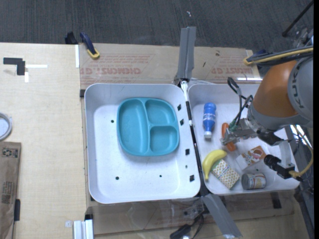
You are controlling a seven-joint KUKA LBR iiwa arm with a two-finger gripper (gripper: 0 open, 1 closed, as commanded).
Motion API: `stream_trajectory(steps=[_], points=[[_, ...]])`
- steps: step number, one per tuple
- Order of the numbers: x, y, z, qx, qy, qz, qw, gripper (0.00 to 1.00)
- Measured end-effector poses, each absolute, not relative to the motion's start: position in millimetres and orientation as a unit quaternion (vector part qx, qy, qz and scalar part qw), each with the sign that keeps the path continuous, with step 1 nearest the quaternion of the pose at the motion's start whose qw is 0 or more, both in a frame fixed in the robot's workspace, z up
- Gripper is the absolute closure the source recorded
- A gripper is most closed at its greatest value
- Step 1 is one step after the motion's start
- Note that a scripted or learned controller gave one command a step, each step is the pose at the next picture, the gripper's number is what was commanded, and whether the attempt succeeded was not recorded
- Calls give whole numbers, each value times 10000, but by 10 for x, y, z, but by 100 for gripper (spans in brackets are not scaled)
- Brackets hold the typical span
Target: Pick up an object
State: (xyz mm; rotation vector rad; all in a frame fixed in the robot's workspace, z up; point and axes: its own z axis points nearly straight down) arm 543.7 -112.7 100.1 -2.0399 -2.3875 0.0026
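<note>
End effector (232, 139) low in right bin (284, 94), over a small orange object (225, 129); finger state cannot be told. Blue bottle (209, 118) just to its left, lying lengthwise. Banana (213, 162) below, touching a patterned packet (225, 174). Can (253, 180) on its side near the bin's lower edge; small printed card (253, 155) above it. Left bin (94, 148) holding a teal divided plate (148, 126). Both bins side by side on bench (40, 133).
</note>
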Motion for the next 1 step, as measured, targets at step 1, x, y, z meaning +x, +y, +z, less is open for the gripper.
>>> stream_trajectory(steps=[1], points=[[5437, -1127, 1001, -6494, -7604, 9, 6, 0]])
